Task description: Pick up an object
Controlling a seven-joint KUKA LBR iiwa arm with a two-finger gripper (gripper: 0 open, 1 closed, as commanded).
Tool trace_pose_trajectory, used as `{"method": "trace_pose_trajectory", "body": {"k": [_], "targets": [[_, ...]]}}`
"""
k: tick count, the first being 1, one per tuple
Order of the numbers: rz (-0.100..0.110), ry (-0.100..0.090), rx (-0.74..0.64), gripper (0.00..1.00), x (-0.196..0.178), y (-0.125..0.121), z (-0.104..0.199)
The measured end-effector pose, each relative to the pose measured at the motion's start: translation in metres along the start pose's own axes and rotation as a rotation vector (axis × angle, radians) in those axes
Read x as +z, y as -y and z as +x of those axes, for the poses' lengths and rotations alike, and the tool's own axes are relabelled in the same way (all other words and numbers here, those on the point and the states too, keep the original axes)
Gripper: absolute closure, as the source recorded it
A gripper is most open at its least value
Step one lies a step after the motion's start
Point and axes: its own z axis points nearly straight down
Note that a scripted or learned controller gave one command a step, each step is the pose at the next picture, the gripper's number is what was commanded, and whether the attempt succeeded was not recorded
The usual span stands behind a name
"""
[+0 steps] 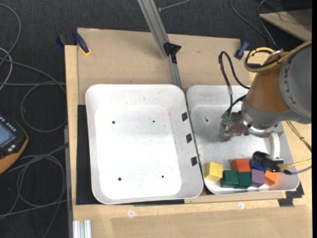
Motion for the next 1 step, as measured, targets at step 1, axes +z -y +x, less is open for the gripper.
{"method": "trace_pose_trajectory", "body": {"k": [1], "targets": [[-0.006, 0.002, -0.003, 1.0, -0.0526, -0.0074, 0.0095]]}}
